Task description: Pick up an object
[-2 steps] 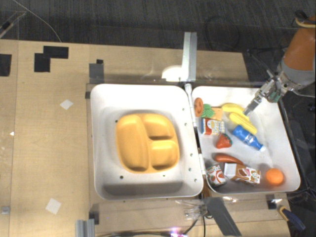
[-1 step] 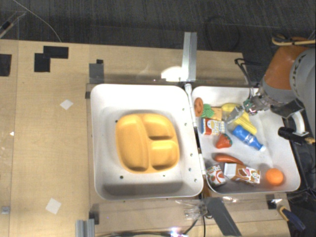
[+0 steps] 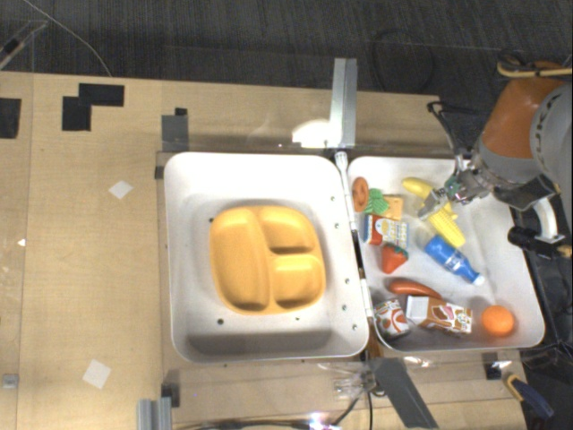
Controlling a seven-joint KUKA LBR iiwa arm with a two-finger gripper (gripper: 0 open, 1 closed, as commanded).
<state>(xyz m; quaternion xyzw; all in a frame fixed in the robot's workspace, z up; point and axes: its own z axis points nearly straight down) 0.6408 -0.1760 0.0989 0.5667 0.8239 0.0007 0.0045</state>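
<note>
Wooden bench (image 3: 81, 267) is carrying two white bins; at right of frame the hand (image 3: 445, 195) is hovering over the corn cob (image 3: 445, 227), finger state unclear.

Gripper (image 3: 445, 197) above corn cob (image 3: 447, 228)

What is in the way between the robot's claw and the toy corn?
Nothing that I can see. The gripper hangs just above the corn in the right bin, with the banana and blue bottle off to the sides.
</note>
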